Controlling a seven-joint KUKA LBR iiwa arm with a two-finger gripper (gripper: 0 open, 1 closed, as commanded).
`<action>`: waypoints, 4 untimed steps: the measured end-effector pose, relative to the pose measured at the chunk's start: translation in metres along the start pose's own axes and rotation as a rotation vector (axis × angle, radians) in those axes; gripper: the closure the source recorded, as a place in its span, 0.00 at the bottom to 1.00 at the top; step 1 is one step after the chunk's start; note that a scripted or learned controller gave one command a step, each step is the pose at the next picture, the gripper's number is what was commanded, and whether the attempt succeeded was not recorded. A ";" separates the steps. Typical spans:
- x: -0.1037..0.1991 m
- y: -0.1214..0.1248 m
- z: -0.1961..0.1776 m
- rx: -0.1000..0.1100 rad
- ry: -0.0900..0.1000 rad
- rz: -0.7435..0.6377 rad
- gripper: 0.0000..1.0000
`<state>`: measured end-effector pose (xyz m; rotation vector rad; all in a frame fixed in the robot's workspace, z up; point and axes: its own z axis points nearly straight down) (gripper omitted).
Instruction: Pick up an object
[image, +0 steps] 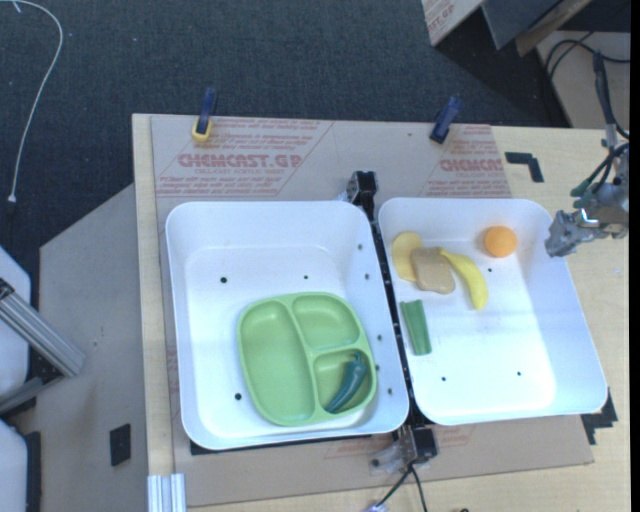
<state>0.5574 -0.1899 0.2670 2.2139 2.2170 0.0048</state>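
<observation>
The right bin (560, 330) holds an orange ball (500, 240) near its back right. A yellow banana (468, 277) lies beside a tan bread-like piece (433, 270), which rests partly on a pale yellow piece (404, 252). A green flat stick (415, 327) lies near the bin's left wall. My gripper (567, 234) hangs at the bin's back right rim, to the right of the orange ball and apart from it. Nothing shows in its grasp.
The left bin (200, 260) bears a green divided plate (275, 355) with a dark green pepper (347, 385) in its near right compartment. Two clamps, one yellow-blue (204, 118) and one blue (445, 120), stand on the board's back edge. A black bracket (362, 186) sits between the bins.
</observation>
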 end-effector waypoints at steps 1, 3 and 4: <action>0.062 -0.009 0.004 0.010 0.007 -0.005 1.00; 0.176 -0.040 0.027 0.011 0.005 0.000 1.00; 0.229 -0.049 0.042 0.013 0.006 -0.004 1.00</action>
